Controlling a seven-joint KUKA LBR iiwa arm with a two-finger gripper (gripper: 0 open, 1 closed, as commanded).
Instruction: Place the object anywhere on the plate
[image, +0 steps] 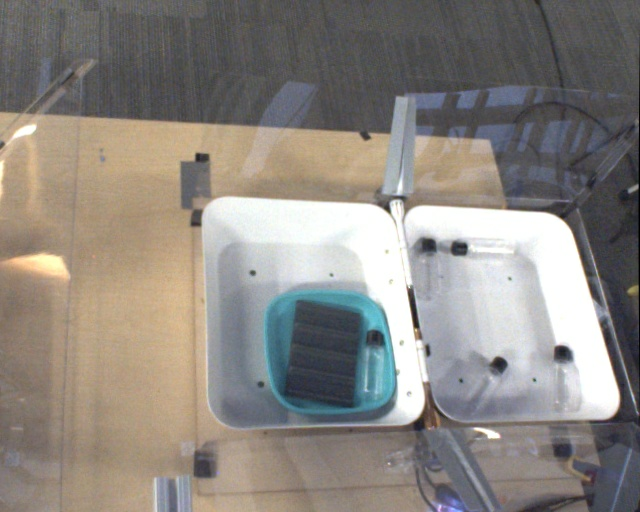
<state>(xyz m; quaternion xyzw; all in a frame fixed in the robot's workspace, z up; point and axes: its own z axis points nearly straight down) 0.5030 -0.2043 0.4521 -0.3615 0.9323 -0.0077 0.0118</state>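
Dark ribbed foam block (323, 352) lies on teal square plastic plate (279, 330), left white bin (228, 300); clear vial (373, 362) beside block. Placement looks done. Gripper state: cannot tell. Next: confirm, nothing to lift.

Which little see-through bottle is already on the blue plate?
The clear vial lying on the teal plate in the left bin, beside the dark ridged block. The other vials, like the one at the far edge, lie in the right bin.
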